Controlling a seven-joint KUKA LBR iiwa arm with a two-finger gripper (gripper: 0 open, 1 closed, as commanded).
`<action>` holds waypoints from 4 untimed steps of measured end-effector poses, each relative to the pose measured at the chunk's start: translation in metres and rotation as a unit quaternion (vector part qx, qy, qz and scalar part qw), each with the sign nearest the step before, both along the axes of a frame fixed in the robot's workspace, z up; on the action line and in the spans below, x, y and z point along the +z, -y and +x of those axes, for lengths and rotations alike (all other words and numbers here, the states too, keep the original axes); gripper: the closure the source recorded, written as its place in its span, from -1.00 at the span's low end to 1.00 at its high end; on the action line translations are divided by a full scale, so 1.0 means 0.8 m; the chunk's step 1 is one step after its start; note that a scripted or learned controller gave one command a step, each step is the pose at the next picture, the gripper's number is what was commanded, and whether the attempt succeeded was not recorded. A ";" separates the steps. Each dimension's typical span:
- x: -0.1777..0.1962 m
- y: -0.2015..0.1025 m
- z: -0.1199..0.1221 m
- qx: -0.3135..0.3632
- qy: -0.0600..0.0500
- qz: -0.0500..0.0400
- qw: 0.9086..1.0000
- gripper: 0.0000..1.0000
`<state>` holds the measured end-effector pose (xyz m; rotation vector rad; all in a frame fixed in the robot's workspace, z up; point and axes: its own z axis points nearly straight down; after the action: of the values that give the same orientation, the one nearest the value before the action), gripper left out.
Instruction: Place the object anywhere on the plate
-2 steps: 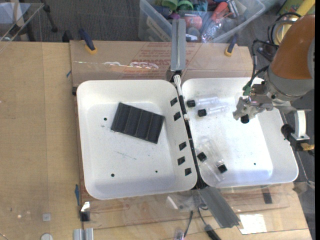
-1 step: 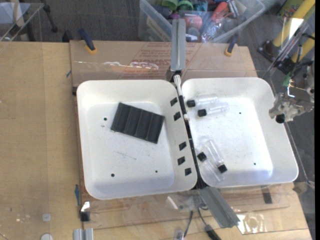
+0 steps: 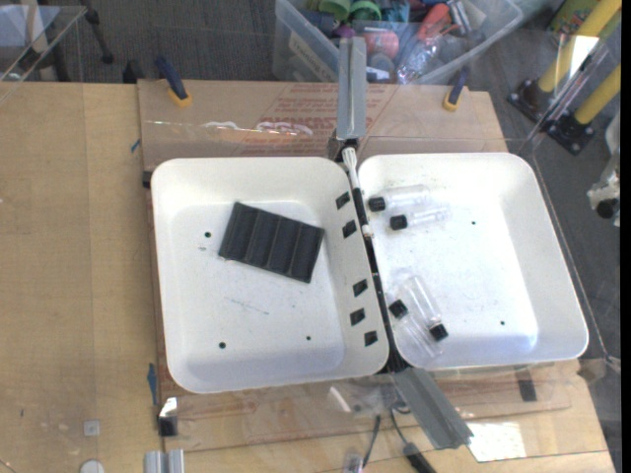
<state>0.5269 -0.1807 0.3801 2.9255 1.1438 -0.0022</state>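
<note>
Looking down at a slant on my bench: two shallow white bins sit side by side, their inner rims touching along a central seam. The left bin (image 3: 177, 294) holds a dark ribbed slab (image 3: 271, 241), rectangular and lying flat, turned slightly askew, in the upper half of the floor and apart from every wall. The right bin (image 3: 532, 264) holds two clear plastic pieces with black fittings. The upper clear piece (image 3: 418, 207) lies near the seam toward the far wall; the lower clear piece (image 3: 418, 305) lies near the seam toward the front wall (the two are apart from each other, and neither touches the slab). A row of small black tabs (image 3: 357, 286) runs down the seam. Beyond the bins stands a clear tub (image 3: 394, 18) of mixed colourful items. A cardboard sheet (image 3: 256, 116) lies under the bins. Whether my gripper is released or clenched, I cannot tell from this view.
</note>
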 end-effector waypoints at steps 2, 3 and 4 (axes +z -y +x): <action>0.012 -0.002 0.001 0.002 -0.001 -0.001 1.000 1.00; 0.068 0.039 -0.059 -0.205 0.000 0.000 0.979 1.00; 0.068 0.039 -0.058 -0.205 0.000 0.000 0.979 -1.00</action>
<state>0.4802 -0.2117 0.4345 3.0982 0.5205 -0.0030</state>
